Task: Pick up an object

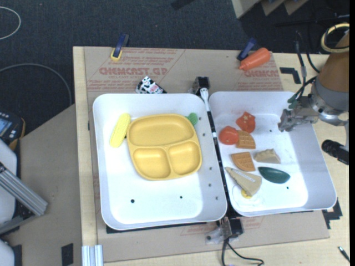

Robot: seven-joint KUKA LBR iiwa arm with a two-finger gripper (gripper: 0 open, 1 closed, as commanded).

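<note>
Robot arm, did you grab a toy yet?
Not yet. The tool hangs over the right bin near its right edge with no toy in it. The red tomato, green leaf and the others lie in the bin. Reaching, gripping and lifting remain.

Tan bench board [166, 65], red lettering along its 12 o'clock edge. I see a blue-and-yellow clamp [118, 47] at 11 o'clock and an orange-handled clamp [254, 57] at 1 o'clock, both on that edge. Small black-and-white patterned piece [150, 86] lies just beside the left bin [105, 165] rim. Black clip [201, 84] sits between the two bins at 12 o'clock. Metal rail [22, 190] at 8 o'clock. Dark carpet [55, 15] beyond, thin cable loop [14, 21] at 10 o'clock.
</note>
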